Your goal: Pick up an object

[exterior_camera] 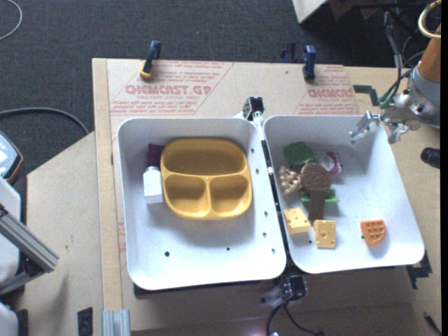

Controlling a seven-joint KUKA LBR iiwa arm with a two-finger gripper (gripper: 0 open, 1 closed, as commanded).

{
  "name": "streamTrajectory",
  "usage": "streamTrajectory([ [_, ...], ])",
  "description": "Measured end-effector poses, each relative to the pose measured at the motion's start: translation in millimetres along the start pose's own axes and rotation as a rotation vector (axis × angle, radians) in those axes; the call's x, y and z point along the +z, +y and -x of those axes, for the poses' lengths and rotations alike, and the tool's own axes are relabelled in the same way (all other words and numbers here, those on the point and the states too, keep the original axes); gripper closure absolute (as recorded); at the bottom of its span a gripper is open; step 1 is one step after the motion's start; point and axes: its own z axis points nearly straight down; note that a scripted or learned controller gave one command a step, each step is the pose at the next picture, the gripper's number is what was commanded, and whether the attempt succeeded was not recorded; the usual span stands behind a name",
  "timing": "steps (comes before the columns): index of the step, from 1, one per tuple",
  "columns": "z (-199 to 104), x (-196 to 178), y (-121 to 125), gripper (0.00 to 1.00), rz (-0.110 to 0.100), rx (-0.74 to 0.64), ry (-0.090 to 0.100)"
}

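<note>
orange waffle toy (373,232) well apart from jaws (376,126), jaws spread, pinching nothing

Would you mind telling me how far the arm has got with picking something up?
Nothing looks picked yet. The gripper hangs at the upper right edge of the right bin with nothing between its fingers. The orange waffle piece, the two cheese pieces and the brown spatula all lie in that bin. Descending, grasping and lifting are all left.
</note>
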Motion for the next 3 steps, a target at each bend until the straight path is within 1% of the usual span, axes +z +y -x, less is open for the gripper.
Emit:
streamTrajectory([
  [1, -0.4, -9.5, 3.5, 0.0, 0.015, -0.003, -0.004],
  [2, -0.1, 33.2, 5.2, 0.0, 0.01, -0.004, -0.003],
  [3, -7.9, 79.7, 7.5, 0.0, 0.01, -0.005, -0.002],
])
